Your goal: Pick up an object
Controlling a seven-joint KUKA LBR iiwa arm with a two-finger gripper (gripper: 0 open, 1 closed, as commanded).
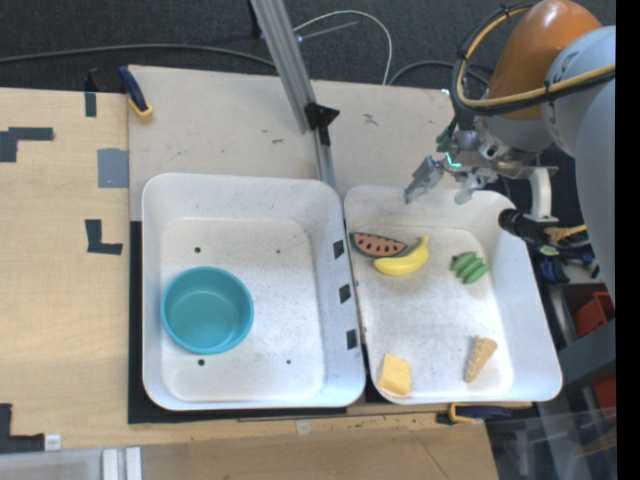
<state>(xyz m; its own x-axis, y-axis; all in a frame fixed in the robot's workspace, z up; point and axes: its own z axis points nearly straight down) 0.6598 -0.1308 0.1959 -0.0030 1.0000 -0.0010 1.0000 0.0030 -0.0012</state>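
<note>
No object has been picked up. The two-finger gripper [440, 182] is held with fingers spread wide and nothing between them, above the right white bin's [520, 298] far edge. The yellow toy banana [403, 259] lies nearest, ungrasped.

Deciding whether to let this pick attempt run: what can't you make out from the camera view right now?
- Gripper: small and blurred above the right bin's far rim; its height over the bin is unclear.
- Green object: too small to identify.
- Watermelon slice and banana: contact or mere overlap, undecidable.
- Arm: cut off by the right edge.
</note>
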